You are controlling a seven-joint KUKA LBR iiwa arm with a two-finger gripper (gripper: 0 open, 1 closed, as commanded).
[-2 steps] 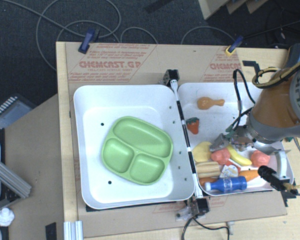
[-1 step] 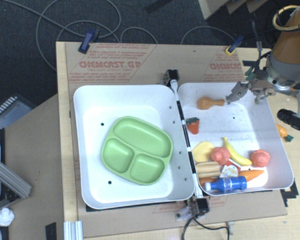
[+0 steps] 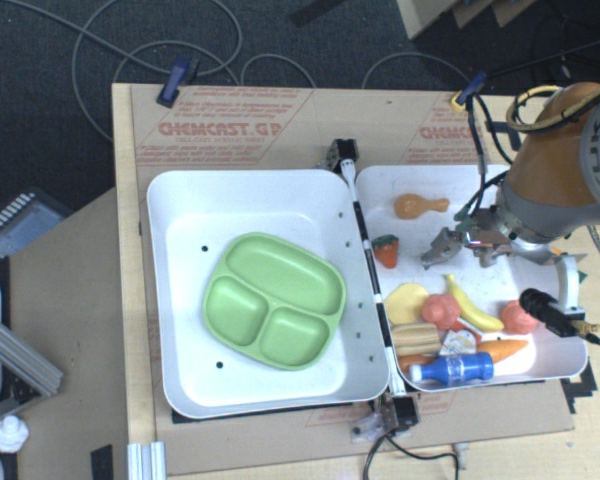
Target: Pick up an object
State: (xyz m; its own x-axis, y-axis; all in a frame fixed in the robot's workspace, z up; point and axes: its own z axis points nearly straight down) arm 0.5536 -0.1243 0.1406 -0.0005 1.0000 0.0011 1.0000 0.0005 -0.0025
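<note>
The right bin holds the toys to be picked. A tan drumstick lies near its far wall, and a red strawberry sits close to the divider between the bins. Along the near side a cluster is packed together: a yellow piece, a red ball, a banana, a wooden block, a carrot and a blue bottle lying on its side.

The gripper hangs over the bare middle of this bin, between drumstick and cluster, with nothing between its fingers; how far they are spread I cannot tell. The left bin holds a green divided plate. Both bins rest on the bench.
</note>
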